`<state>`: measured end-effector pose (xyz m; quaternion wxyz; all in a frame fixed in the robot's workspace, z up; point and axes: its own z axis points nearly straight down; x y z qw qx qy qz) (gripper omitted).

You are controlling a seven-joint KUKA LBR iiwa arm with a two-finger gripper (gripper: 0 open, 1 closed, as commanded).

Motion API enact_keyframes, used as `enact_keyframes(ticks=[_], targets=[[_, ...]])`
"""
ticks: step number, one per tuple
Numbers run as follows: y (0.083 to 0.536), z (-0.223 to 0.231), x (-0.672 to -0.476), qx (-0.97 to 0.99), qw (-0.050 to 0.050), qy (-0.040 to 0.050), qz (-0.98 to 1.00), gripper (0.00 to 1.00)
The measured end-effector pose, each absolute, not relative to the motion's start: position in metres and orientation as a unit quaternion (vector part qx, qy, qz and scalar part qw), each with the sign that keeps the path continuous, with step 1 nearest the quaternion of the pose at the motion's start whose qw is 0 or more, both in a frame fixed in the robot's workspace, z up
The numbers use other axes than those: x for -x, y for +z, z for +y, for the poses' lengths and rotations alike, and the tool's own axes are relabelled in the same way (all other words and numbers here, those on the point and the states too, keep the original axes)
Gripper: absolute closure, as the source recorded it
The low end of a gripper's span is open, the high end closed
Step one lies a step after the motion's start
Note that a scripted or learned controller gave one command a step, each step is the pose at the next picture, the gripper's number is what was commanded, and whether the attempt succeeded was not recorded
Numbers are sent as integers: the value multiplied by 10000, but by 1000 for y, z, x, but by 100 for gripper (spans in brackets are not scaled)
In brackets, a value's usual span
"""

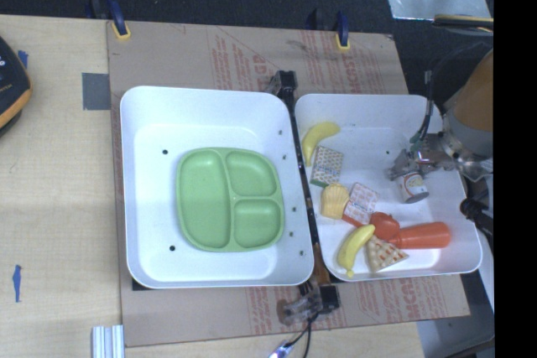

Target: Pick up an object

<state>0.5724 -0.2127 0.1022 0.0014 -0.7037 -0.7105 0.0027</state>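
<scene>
While I watch from my desk, I note:
Gripper (413,166): low over right bin (369,109); grip state I cannot tell.
Small can (414,188): just below it (touching? unclear).
Green plate (229,199): left bin (143,180).

White bins (134,180), pale green tray (228,199). Two yellow bananas (317,136), orange-red carrot (415,234), checkered cracker (327,165) (greenish pattern). Tan surface (50,205), brown cardboard (252,54) with red print.
</scene>
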Motion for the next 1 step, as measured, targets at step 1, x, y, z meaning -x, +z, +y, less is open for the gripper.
enact_keyframes(ticks=[1], targets=[[92,-140,-657,7049,11,11,-7093,100]])
